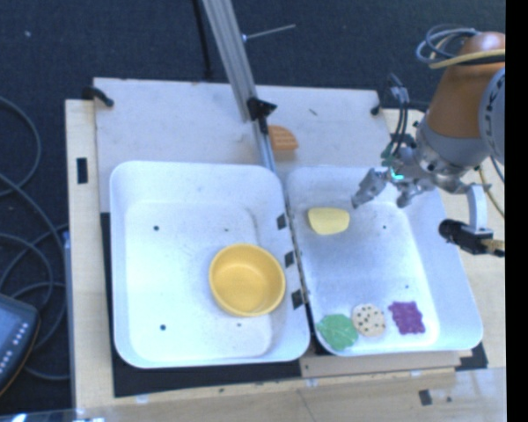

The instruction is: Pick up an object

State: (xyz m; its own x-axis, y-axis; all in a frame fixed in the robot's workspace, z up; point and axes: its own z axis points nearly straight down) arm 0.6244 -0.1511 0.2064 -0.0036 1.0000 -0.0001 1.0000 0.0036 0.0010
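Front rim, right bin (440, 262): green piece (337, 331), cookie (368, 320), purple piece (407, 316). Gripper (387, 190): fingers spread, nothing held, poised beside yellow lump (328, 221), likely target.

The pale surface (176, 117) carries 2 shallow white bins side by side, the left bin (141, 200) and the right bin (440, 297) touching along their inner rims, with an orange object (282, 139) lying directly on the surface just behind them.
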